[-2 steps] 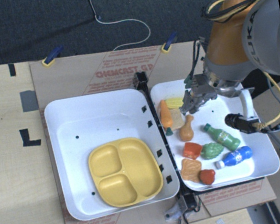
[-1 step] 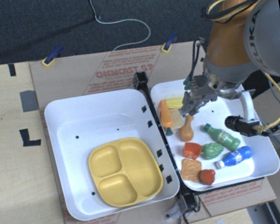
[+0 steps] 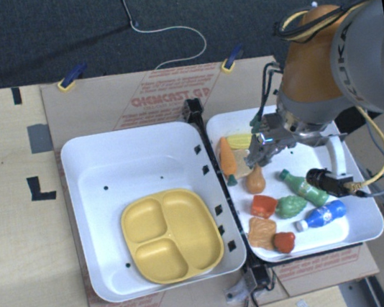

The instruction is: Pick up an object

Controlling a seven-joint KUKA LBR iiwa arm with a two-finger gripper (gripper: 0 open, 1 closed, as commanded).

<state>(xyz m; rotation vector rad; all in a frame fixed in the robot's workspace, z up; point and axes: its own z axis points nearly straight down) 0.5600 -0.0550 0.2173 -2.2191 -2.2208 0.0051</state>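
yellow divided plate point(image 3: 170, 234); white bins point(image 3: 84, 160); green bottle point(image 3: 304, 187); blue bottle point(image 3: 325, 214); orange carrot point(image 3: 226, 155).

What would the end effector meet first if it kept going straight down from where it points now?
Probably the small brown pear-shaped toy, which lies right below the end effector in the right bin. Depth is unclear from this slanted view, so the carrot beside it is possible.

Dark carpet point(image 3: 26, 31) behind cardboard-topped bench point(image 3: 167, 91)
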